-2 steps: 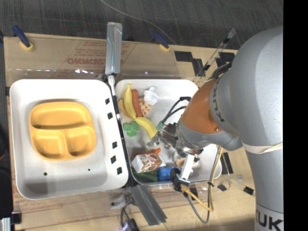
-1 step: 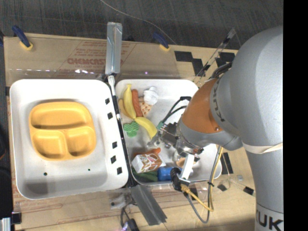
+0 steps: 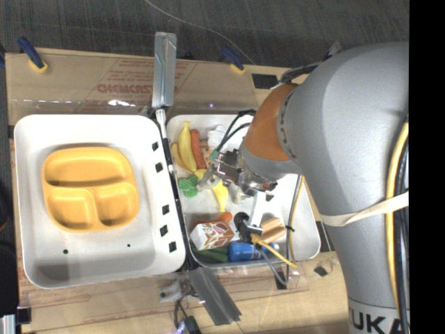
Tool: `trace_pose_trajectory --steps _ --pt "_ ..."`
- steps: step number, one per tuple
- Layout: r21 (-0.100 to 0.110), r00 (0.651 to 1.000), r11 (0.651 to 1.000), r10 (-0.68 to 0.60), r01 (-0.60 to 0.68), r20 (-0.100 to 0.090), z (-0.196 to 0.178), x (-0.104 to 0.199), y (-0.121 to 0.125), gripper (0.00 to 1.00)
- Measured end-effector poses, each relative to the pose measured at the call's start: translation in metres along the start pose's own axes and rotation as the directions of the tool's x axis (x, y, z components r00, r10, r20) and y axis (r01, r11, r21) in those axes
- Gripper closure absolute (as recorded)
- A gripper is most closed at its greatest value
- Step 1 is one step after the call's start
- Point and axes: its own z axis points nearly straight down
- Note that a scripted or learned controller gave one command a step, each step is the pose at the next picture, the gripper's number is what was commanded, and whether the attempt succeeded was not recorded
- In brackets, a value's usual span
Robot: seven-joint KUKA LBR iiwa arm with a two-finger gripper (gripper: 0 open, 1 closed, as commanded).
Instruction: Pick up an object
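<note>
The pincer (image 3: pixel 233 175) is lowered into the right bin (image 3: pixel 206 206), hanging from the arm (image 3: pixel 348 152) above the middle of the pile. Whether it is apart or together cannot be told, since the wrist hides it from above, and nothing is seen to be held.

The nearest candidate is judged to be a small yellow piece (image 3: pixel 220 194), which lies just beside the pincer, towards the near edge of the surface and slightly towards the left bin (image 3: pixel 83 256). Its long axis runs roughly from the far side to the near side.

A green thing (image 3: pixel 188 185) is found a little further out on the same side. A banana (image 3: pixel 183 148) and a red stick-like thing (image 3: pixel 198 149) lie side by side beyond the pincer, towards the far wall. A carton (image 3: pixel 212 236) and a blue thing (image 3: pixel 243 251) lie nearer the front.

A clean closing is likely to be hindered by the crowding round the yellow piece. The yellow tray (image 3: pixel 90 186) sits well apart in the left bin.
</note>
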Motion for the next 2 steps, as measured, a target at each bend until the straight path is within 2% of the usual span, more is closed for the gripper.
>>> trace_pose_trajectory --steps 1,2 --pt "-0.003 0.991 0.991 -0.134 0.134 0.000 -0.010 0.010 0.046 0.00" --pt "0.000 0.945 0.945 -0.328 0.328 0.000 -0.001 0.003 0.006 0.00"
